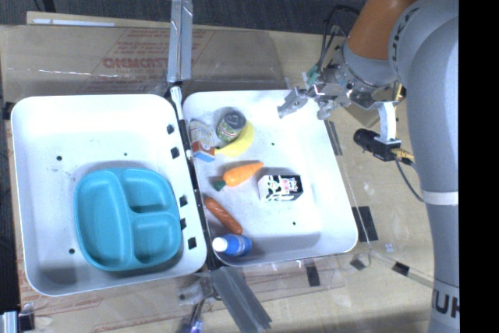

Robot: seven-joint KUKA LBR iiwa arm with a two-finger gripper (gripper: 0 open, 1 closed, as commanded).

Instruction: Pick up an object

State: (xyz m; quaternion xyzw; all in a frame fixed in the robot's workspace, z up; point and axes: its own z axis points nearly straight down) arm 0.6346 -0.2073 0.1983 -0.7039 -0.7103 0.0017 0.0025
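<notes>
Bottle [231, 246] at right bin's [331, 199] near edge; carrot [243, 173] lies mid-bin, well toward it from the hand [306, 100], whose spread I cannot tell.

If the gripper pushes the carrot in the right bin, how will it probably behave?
The carrot is tapered and round, so it would probably roll or pivot. It looks like a light plastic toy, likely stiff. Its smooth skin may slip between fingers.

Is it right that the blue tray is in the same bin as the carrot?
No. The camera view shows the blue tray alone in the left bin, while the carrot lies in the right bin with the other small things.
</notes>
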